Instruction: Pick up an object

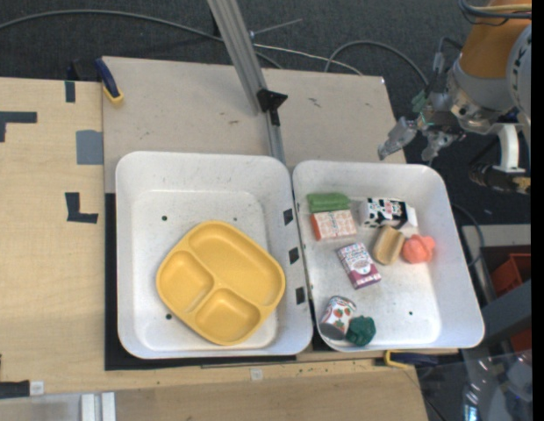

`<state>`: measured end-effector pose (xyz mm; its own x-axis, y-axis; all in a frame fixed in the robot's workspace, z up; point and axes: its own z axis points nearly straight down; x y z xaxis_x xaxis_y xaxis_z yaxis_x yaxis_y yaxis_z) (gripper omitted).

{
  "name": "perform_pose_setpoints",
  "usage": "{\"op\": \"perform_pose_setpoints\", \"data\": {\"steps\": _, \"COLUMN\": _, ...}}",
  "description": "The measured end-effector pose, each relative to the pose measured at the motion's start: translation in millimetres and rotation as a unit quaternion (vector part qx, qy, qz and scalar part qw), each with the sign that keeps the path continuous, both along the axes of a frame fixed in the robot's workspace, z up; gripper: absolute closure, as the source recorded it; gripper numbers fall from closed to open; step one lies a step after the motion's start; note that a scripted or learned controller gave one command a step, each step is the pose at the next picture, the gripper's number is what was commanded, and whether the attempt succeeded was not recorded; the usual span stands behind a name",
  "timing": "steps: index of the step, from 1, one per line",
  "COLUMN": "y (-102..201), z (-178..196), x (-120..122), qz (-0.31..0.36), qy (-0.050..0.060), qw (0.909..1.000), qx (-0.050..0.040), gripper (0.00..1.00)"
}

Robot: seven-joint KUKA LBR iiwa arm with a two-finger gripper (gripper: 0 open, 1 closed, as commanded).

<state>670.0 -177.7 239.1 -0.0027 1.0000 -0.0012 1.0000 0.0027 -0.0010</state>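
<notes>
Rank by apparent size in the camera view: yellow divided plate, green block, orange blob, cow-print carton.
1. yellow divided plate, by far the largest.
2. cow-print carton and green block: look alike, too close to rank.
3. orange blob, slightly smaller, though the margin is thin.

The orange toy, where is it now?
In the right bin, near its right wall, lies the orange toy, touching the tan block, below the black-and-white carton.
</notes>
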Motion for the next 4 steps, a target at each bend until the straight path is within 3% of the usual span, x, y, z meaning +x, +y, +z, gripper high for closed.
{"op": "perform_pose_setpoints", "data": {"steps": 1, "y": -0.1, "z": 0.0, "x": 0.0, "qz": 0.000, "qy": 0.000, "qw": 1.0000, "qx": -0.0002, "gripper": 0.00}}
{"op": "perform_pose_setpoints", "data": {"steps": 3, "y": -6.8, "z": -126.4, "x": -5.6, "qz": 0.000, "qy": 0.004, "qw": 1.0000, "qx": 0.0007, "gripper": 0.00}}
{"op": "perform_pose_setpoints", "data": {"steps": 4, "y": -5.6, "z": -152.3, "x": -6.3, "qz": 0.000, "qy": 0.002, "qw": 1.0000, "qx": -0.0001, "gripper": 0.00}}
